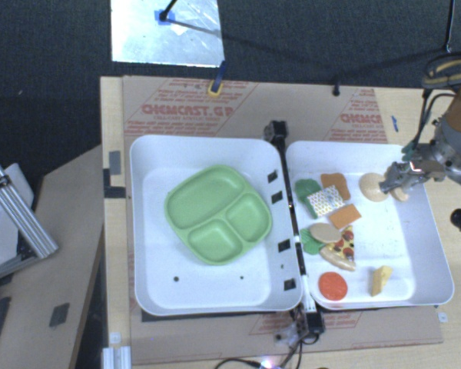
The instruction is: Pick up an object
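Toy food pieces (330,221) to pick from, all gathered in the right-hand bin. Starting at the left: left bin (150,283) bearing one green divided plate (219,214), lying flat, probably as a drop-off place. Past the shared rim, right bin (434,279) with a tight cluster near its left wall, green leaf (306,187), checkered cracker (324,201), pizza slice (339,252), awkward to separate. Lower down, set apart, red disc (333,286) and yellow wedge (380,280). Further right, pale round piece (373,187), lying alone and so the likeliest target, touching or just beside gripper (397,180). Gripper down at the bin's back right; width of its opening impossible to tell, nothing seen held
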`<state>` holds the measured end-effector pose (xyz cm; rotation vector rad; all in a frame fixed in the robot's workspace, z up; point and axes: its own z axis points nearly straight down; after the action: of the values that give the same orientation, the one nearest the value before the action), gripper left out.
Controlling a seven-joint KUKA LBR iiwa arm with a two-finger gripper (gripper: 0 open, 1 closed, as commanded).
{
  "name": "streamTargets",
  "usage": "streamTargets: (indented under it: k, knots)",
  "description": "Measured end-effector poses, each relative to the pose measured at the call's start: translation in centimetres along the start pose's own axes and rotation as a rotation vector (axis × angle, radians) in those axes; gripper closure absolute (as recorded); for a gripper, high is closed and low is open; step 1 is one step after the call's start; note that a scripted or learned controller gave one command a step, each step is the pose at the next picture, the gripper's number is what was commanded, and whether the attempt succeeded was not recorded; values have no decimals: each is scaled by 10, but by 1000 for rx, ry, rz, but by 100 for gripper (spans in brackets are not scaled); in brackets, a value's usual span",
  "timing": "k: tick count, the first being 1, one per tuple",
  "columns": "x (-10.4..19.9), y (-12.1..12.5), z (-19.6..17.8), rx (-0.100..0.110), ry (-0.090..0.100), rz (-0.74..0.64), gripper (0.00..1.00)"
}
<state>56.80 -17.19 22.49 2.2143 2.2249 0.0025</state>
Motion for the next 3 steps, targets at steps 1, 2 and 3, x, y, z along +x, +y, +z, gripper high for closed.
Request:
streamTargets:
  k: [1,2,3]
  knots:
    - [47,2,-8,0,2,-5,100]
    - [104,4,-16,1,3,-6,100]
    - [158,6,-21,1,3,-6,100]
